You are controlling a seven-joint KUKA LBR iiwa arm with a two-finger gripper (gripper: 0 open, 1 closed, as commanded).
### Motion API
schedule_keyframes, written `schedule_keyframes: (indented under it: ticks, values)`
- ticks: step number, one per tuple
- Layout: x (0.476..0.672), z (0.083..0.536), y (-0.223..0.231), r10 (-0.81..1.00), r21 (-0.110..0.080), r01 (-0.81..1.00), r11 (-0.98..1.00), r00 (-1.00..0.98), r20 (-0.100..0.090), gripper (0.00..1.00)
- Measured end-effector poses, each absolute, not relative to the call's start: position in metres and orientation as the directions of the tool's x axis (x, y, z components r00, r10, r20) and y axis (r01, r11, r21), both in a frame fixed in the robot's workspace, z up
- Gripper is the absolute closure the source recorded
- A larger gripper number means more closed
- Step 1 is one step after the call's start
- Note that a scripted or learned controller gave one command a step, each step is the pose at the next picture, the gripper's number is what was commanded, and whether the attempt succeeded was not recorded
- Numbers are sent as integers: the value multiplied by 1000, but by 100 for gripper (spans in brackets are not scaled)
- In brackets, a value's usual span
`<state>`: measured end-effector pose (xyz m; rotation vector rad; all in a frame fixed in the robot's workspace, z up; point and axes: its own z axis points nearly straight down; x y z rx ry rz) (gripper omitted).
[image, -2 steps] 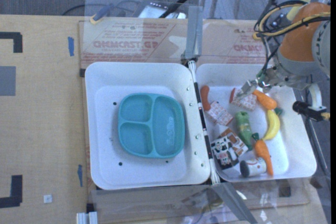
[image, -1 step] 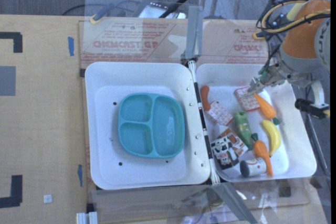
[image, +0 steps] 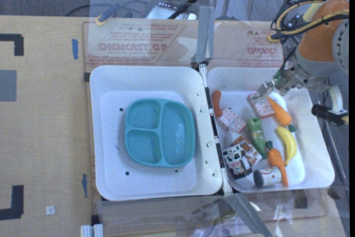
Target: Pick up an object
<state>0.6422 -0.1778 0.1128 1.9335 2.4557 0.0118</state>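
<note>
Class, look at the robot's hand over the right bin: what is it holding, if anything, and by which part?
It cannot be told: the hand sits too small and blurred above the toys.

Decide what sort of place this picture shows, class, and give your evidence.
Probably a robotics lab bench set up for grasping trials: a robot arm reaches over two white bins, one holding toy food such as a banana, the other a teal divided plate.

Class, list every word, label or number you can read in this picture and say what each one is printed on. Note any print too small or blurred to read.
"CHEMCAST" in red, then blurred letters: on the clear sheet behind the left bin.
Red print on the sheet behind the right bin: too blurred to read.
Small packets and the black-and-white carton in the right bin: print too small to read.
</note>
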Motion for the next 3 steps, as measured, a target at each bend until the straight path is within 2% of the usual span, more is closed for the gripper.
schedule_keyframes:
  ticks: [1, 2, 3]
  values:
    - [606, 85, -193, 977, 1, 977, 215, -215, -1, 0]
    - [607, 96, -195, 977, 5, 977, 212, -212, -4, 100]
    - [636, 193, -139, 978, 0, 978, 209, -209, -1, 100]
